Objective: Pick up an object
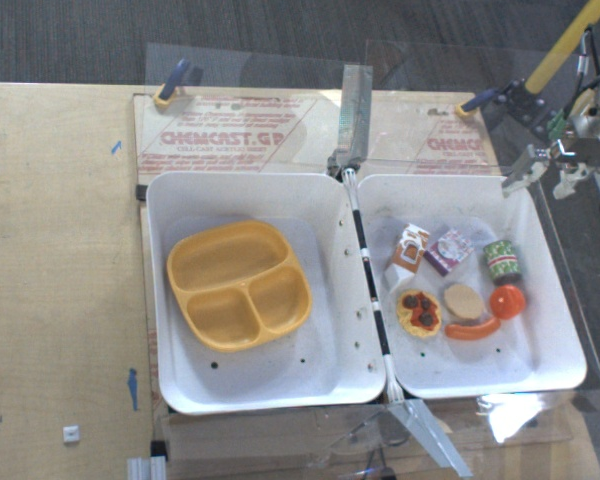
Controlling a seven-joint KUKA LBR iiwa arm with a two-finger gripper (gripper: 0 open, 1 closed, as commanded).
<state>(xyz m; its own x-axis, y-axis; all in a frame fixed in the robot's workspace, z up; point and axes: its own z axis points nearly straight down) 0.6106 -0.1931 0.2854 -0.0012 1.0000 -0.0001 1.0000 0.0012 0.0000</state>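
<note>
Your targets sit in the right bin [555, 353]: a tomato [507, 300] at the cluster's right edge, a green can [500, 260] just behind it, a sausage [472, 329] in front, a bun [464, 302] and a small pizza [420, 313] to its left, two cartons [430, 250] behind those. Well behind the tomato, past the bin's far right corner, you see the gripper [552, 158]; whether its jaws are apart is unclear. A yellow tray [238, 284] lies in the left bin [170, 208].

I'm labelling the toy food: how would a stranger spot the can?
Look in the right-hand shallow white bin, where small toy foods cluster. At the cluster's far right edge lies a small green-and-red cylindrical can, just above a round orange-red tomato. It is the only green item there.
</note>
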